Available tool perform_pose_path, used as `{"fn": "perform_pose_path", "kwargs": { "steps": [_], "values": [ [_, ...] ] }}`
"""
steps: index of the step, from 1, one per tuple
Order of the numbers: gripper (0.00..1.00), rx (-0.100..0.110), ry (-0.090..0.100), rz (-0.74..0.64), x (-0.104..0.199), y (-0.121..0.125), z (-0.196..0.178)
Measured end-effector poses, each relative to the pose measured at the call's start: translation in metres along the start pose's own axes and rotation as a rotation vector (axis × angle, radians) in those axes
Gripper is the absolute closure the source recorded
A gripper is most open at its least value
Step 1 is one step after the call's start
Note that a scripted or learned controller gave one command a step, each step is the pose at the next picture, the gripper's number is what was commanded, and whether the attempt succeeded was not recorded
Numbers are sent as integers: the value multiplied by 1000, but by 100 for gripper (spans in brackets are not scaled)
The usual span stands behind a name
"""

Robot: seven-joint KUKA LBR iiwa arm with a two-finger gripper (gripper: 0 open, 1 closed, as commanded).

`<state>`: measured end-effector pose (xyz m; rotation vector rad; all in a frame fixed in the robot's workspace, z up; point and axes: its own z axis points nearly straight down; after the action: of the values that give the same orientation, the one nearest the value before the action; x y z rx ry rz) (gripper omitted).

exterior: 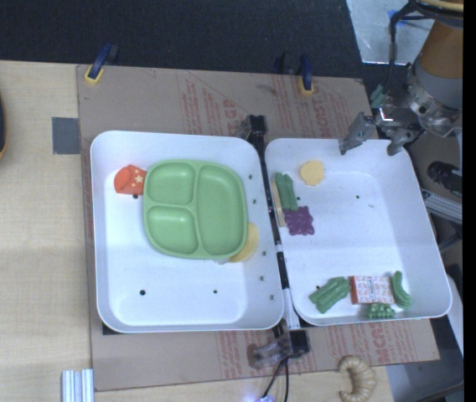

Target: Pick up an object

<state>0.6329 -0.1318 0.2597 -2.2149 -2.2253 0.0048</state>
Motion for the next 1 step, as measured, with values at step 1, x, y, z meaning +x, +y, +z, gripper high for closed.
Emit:
{"fn": "perform_pose_path", "kwargs": {
  "steps": [1],
  "values": [
    [0,8,2,-4,50,-23,72]
  ]
}}
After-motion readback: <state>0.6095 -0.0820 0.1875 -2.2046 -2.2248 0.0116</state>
